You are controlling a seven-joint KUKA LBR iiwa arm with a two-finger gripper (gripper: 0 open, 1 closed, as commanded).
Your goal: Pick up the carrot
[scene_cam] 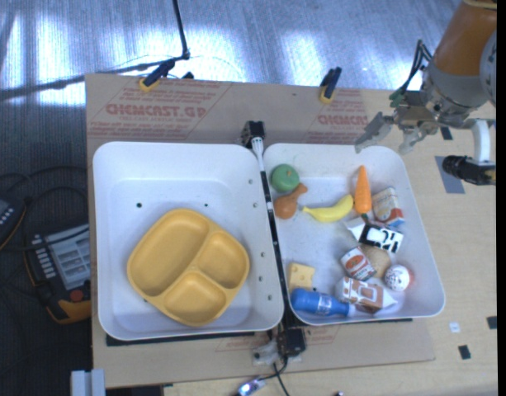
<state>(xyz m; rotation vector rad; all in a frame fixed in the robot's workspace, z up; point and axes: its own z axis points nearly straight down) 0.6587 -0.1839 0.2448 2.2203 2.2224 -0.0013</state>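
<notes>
Orange and untouched, the carrot (362, 190) lies in the right bin (418, 221) just beside the banana's (330, 211) right tip, while the pincer (394, 130), open and empty, hangs beyond that bin's far rim, so the pick is not begun.

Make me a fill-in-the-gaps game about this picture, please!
1. The carrot lies in the ____ bin.
2. The tray in the left bin is ____ in colour.
3. The hand is open and holds ____.
4. The long yellow fruit beside the carrot is a ____.

Missing words: right; yellow; nothing; banana
</notes>
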